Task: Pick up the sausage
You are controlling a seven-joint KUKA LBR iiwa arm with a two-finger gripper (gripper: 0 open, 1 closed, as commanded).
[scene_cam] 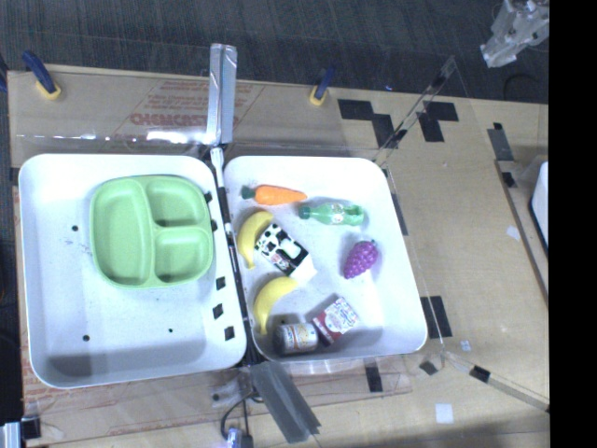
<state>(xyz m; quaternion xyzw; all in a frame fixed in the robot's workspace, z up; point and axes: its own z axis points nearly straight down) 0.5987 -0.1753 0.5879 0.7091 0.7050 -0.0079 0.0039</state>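
The sausage, as best I can judge, is the short brownish cylinder with a pale label lying on its side at the near edge of the right bin. It is touching a red-and-white packet, with a banana just beside it. Further back are a purple bunch of grapes, a black-and-white box against a second banana, then a green bottle and a carrot. The left bin holds a green divided plate. The end effector hangs well beyond the counter's far right corner, too small for me to tell whether it is open. The approach has not begun; next it must travel across and descend cleanly between packet and banana.
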